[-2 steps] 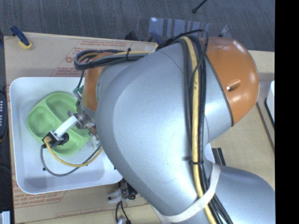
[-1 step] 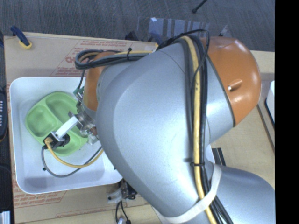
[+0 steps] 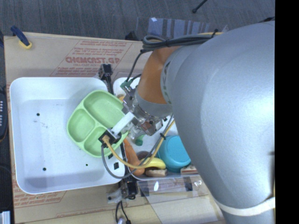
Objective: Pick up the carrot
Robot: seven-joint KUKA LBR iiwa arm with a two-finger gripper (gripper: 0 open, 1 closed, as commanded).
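**Closely crowded: the carrot lies beside the wrist, hemmed in by cable and fruit**

Nearest the camera, the arm (image 3: 224,111) takes up most of the right side, its broad grey body covering much of the right bin (image 3: 163,186). The orange band (image 3: 152,80) sits where it narrows toward the wrist, and black cables (image 3: 173,40) run over its top.

Below the band, the claw (image 3: 138,129) hangs low over the strip where the two bins meet. The wrist parts and wiring hide its tip, so I cannot tell whether it is spread or closed, and nothing can be seen gripped in it. A white bar (image 3: 122,123) with a black end juts from the wrist to the left, over the rim of a green plate (image 3: 91,118).

The carrot (image 3: 129,153) lies in the right bin, just beside the wall shared with the left bin, below the claw in the picture. It lies slanted, with its upper end under the wrist gear. A yellow cable (image 3: 116,154) loops across next to it. A banana (image 3: 153,164) touches its lower end, and a brown lump (image 3: 155,172) lies just past the banana. A blue bowl (image 3: 174,154) sits near, half under the arm.

The green plate, with three sections, is tilted over the shared wall, mostly on the side of the left bin (image 3: 28,125).

Farther back, a black clamp (image 3: 106,72) stands at the bins' far edge on cardboard (image 3: 88,55) with red print. A blue and yellow clamp (image 3: 21,37) grips the cardboard's far left corner. Beyond is dark carpet (image 3: 70,6).
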